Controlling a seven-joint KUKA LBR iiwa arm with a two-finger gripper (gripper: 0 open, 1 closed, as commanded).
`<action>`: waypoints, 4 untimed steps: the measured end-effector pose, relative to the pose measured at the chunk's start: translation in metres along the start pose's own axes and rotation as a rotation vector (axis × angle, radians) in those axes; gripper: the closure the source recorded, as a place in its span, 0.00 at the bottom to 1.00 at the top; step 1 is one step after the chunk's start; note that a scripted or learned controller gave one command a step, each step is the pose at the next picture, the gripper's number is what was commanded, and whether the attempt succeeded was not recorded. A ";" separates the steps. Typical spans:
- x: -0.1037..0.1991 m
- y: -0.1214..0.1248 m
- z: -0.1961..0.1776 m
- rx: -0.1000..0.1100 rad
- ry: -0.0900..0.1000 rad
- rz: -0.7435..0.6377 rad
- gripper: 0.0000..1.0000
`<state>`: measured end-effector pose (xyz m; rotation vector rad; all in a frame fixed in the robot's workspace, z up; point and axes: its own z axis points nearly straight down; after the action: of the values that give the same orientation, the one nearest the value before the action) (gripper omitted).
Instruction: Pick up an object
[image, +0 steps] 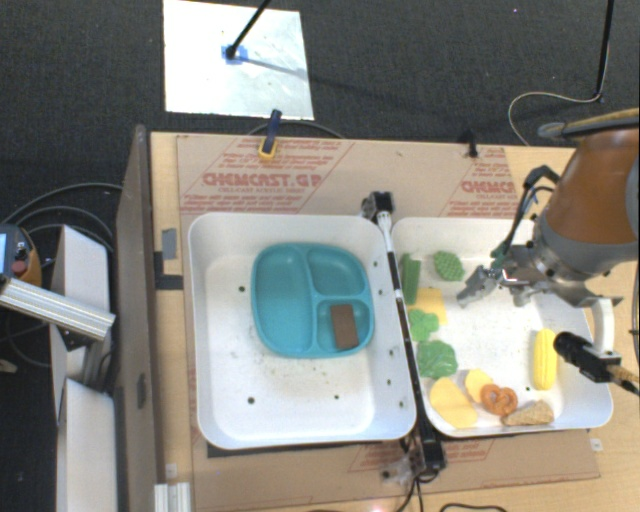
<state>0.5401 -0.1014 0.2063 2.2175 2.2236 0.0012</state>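
Camera view has the gripper (478, 288) hovering over the right bin (600, 405), right of frame; whether it's spread or pinched, I cannot tell. Corn (544, 359) lies lower right, pretzel (498, 399) just below-left of it.

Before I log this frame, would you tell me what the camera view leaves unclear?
- Gripper: too small and blurred to tell whether its fingers are open or shut.
- Arm: cut off by the right edge.
- Right bin: its floor beneath the wrist is hidden by the arm.
- Brown piece in the teal tray: too small to identify.
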 end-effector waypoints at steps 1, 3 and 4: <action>0.012 0.004 0.125 0.000 0.002 0.002 0.00; -0.092 0.006 0.120 -0.001 0.000 0.006 0.00; -0.050 0.049 0.121 -0.004 -0.001 -0.004 0.00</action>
<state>0.5896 -0.1513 0.0856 2.2110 2.2251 0.0049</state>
